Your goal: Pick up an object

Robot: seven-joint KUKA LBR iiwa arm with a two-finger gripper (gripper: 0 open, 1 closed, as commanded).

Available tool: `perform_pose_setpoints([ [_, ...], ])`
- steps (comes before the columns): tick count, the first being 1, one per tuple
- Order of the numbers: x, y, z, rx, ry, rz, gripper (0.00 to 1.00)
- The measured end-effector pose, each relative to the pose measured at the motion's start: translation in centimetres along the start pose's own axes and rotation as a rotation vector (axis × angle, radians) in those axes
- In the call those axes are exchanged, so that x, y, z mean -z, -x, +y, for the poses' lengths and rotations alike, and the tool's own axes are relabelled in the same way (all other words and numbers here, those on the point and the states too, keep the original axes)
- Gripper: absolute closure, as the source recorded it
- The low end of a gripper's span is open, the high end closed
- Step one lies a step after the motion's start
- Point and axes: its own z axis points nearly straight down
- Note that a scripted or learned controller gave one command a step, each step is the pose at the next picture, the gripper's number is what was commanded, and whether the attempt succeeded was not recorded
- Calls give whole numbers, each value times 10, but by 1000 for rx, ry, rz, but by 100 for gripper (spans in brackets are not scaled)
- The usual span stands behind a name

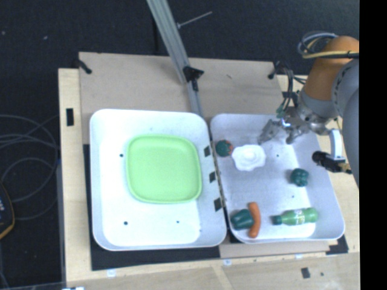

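White right bin (314,222) was seen carrying several candidates; nothing gripped, so approach step was judged in hand. Claw (279,132) was seen spread, hovering near bin's far edge, just beyond white crumpled object (248,156). That object, nearest claw, was taken as likely target; no clear long axis could be told. Green bottle (295,217) lay near bin's near edge, long axis along that edge, cap toward left bin (109,222). Next move judged: descent over target, fingers closed around it.
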Motion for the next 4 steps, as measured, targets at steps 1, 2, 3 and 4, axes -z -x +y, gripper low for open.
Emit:
perform_pose_setpoints([
  [1, -17, 0, 0, 0, 4, -1, 0],
  [2, -5, 1, 1, 1, 7, -3, 100],
  [3, 48, -5, -5, 1, 10, -1, 100],
  [4, 93, -9, -8, 0, 9, -1, 100],
])
